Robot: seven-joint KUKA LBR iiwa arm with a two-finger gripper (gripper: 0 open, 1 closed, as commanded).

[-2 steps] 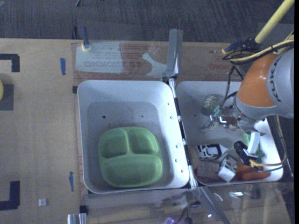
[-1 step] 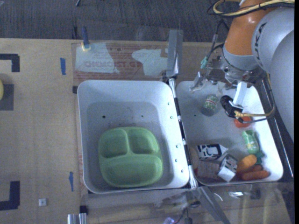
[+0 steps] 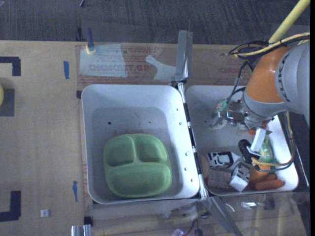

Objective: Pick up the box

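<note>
Tool (image 3: 239,173), fingers' state unreadable, hangs over the small black-and-white box (image 3: 220,159) in the right bin (image 3: 197,107).

You are looking at a dim, slightly soft picture with a cool greenish cast. Light falls fairly evenly from above, so shadows stay weak: a faint one lies inside the left bin (image 3: 93,107) along its near walls and under the green tray (image 3: 137,164). A clear sheet (image 3: 123,63) taped to the tabletop (image 3: 39,146) throws pale glare. The clutter in the right bin (image 3: 202,107) is muddy, and the carpet (image 3: 147,9) reads dark and grainy.
</note>
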